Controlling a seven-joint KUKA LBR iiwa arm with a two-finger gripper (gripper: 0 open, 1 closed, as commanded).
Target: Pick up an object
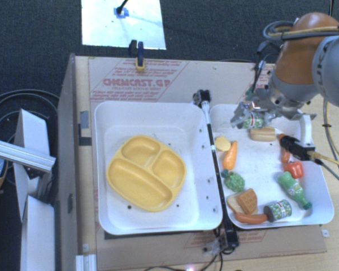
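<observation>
Bins sit side by side on the bench, and we see the arm [305, 55] reaching in from three o'clock, its orange band high at about one o'clock. Its gripper [250, 116] hangs over the far edge of the right bin [322, 208], near twelve o'clock of that bin. We cannot tell how wide it stands; something small with green on it shows at its tip, but we cannot say whether that is gripped or merely lying beneath.

Just at four o'clock from the tip lies a tan bread roll [263, 133]. Toward the bin's nine o'clock side a carrot [230, 154] rests beside a pale round piece [222, 144], with a broccoli floret [234, 180] below them. At six o'clock we find a waffle-like wedge [246, 200], a sausage [251, 218] and a small can [278, 209] (lying on its side). A green bottle [294, 189] and a red pepper [294, 169] lie toward four o'clock.

The left bin [118, 117] holds a yellow divided plate [146, 173], near its centre.
</observation>
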